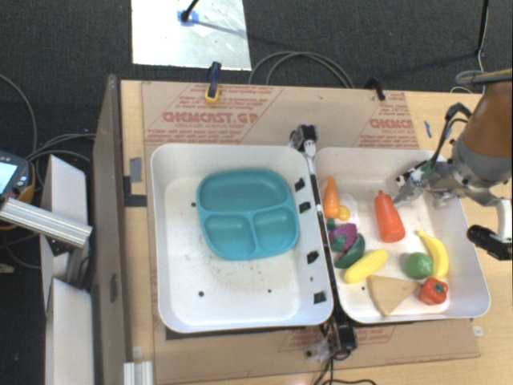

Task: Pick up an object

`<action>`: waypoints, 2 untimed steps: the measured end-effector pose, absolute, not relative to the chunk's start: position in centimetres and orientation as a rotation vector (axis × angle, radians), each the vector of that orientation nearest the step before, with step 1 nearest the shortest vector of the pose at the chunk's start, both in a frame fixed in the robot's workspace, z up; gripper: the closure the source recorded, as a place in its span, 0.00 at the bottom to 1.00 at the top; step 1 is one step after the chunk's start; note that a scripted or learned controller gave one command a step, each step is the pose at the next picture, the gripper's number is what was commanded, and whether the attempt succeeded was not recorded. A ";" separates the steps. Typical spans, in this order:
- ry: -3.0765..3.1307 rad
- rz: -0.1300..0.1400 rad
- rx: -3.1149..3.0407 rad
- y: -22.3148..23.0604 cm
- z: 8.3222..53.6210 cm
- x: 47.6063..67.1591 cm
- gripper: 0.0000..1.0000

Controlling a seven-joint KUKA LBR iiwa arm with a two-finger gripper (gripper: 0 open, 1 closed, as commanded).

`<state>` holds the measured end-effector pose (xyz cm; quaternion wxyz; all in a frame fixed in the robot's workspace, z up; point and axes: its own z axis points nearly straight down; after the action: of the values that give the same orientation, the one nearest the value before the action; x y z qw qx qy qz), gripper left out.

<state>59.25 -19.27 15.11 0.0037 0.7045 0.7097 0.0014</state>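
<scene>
Single fixed camera above the bench [264, 107], slanted downward, both bins framed

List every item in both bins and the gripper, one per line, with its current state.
teal divided plate: flat in the left bin, nothing on it
carrot: lying by the divider
ketchup bottle: lying down
banana: lying near the right wall
yellow corn: lying tilted
green lime: resting beside the banana
red pepper: resting in the front corner
bread wedge: lying flat
gripper: above the right bin, holding nothing visible

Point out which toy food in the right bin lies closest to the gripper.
The orange-red bottle, top end toward the gripper. The banana, yellow corn and carrot all lie farther off.
</scene>
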 end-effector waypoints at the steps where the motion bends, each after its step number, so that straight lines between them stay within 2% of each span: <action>1: 2.229 0.004 2.210 -14.8 8.3 63.9 0.00; 2: 2.226 0.005 2.212 -15.0 9.6 63.8 1.00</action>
<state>63.75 -15.04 9.56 0.0017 0.7047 0.7095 0.0014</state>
